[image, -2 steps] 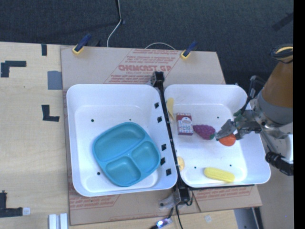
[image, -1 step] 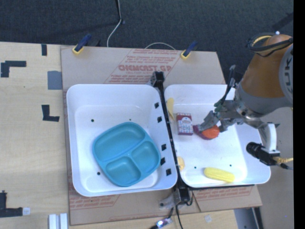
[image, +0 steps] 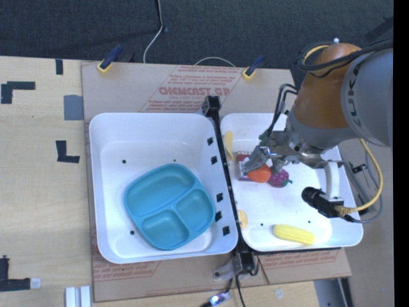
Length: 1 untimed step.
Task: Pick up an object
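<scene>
Gripper (image: 257, 165) low in right bin (image: 332, 235), finger state unclear; orange object (image: 259, 176) right under it, purple object (image: 278, 179) just beside, corn (image: 294, 235) well apart.

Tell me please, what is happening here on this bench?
A grey and orange robot arm reaches into the right bin. Its gripper is low over a small cluster: an orange toy and a purple toy beside it. Whether it holds anything cannot be seen. A yellow corn cob lies near the front of that bin. The left bin holds a blue divided plate.
</scene>
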Available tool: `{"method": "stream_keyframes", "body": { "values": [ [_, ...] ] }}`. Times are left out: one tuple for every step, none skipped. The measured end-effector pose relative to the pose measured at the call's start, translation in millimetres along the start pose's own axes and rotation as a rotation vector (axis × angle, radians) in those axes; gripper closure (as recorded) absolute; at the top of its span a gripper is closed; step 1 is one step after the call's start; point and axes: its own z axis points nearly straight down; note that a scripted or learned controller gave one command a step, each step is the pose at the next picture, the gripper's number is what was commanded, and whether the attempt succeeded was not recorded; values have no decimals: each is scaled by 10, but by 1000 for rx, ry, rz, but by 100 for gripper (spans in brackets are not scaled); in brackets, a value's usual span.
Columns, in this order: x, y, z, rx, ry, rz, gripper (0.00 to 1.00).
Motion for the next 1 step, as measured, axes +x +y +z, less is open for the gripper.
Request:
{"method": "stream_keyframes", "body": {
  "values": [
    [457,111,73,0,1,-1,100]
  ]
}}
